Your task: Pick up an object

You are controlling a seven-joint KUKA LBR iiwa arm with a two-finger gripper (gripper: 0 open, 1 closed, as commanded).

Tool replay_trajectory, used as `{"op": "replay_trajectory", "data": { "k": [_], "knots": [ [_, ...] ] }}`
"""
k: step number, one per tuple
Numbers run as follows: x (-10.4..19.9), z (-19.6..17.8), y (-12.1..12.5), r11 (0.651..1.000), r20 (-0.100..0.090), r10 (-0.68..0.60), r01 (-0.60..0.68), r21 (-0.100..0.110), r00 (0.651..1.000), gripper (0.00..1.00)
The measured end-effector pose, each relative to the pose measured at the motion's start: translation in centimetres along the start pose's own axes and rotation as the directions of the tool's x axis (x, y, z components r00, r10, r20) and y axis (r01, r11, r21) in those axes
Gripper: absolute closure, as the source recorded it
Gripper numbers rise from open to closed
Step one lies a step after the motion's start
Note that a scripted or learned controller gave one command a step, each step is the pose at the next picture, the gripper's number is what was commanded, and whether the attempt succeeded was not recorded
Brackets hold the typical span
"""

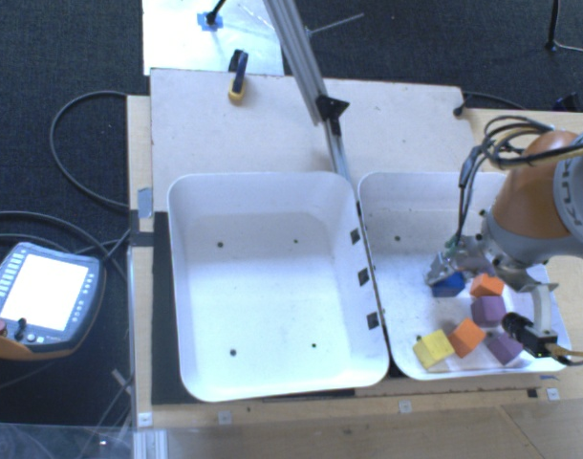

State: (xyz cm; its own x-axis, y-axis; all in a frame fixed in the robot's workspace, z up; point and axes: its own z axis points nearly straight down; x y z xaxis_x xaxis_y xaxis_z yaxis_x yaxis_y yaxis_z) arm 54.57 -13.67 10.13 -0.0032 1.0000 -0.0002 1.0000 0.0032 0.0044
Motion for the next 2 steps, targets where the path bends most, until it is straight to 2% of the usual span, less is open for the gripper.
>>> {"op": "replay_trajectory", "data": {
  "k": [1, 2],
  "knots": [
    [7.0, -9.4, 6.6, 1.0, -0.001, -0.01, 0.01, -0.008, 1.0, 1.0],
    [16.7, -8.8, 2.8, 1.0, -0.004, -0.01, 0.01, 0.006, 1.0, 1.0]
  ]
}}
